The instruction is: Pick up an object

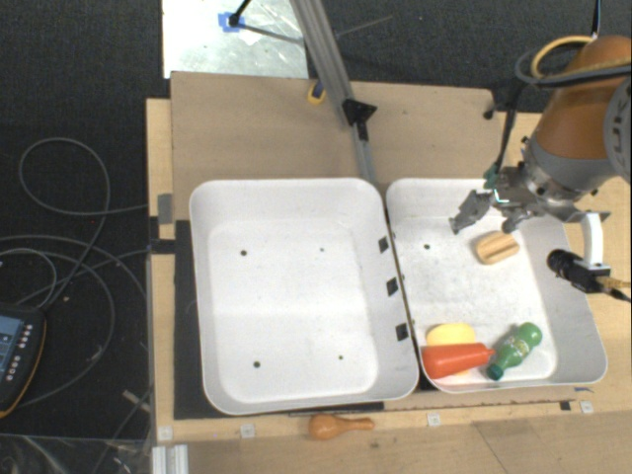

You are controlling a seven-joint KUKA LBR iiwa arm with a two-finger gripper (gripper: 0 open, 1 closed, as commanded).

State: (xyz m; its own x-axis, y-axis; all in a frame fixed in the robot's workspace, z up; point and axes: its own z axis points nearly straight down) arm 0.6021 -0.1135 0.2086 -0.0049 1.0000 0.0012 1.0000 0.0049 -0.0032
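Two shallow white bins of smooth moulded plastic with rounded corners sat side by side on a tan board bench, joined along their inner edges by small dark clips. The left bin (286, 294) had a bare matte floor marked with a few small dark dots. The right bin (444, 284) held four things. A short tan cylinder (496, 248), rounded like a cork or a small bread roll, lay on its side in the upper half of that bin. Along the near wall lay a yellow domed piece (449, 335), an orange carrot-shaped toy (456, 359) touching it just below, and a glossy green bottle-shaped toy (514, 350) tilted beside the carrot's blunt end. The gripper (484, 215), grey metal under the arm's orange band, hung over the upper part of the right bin with its two fingers spread apart and nothing between them; its nearer finger stood just above the tan cylinder, and contact could not be judged. A tan pear-shaped object (341, 425) rested on the bench's front edge, outside the bins.
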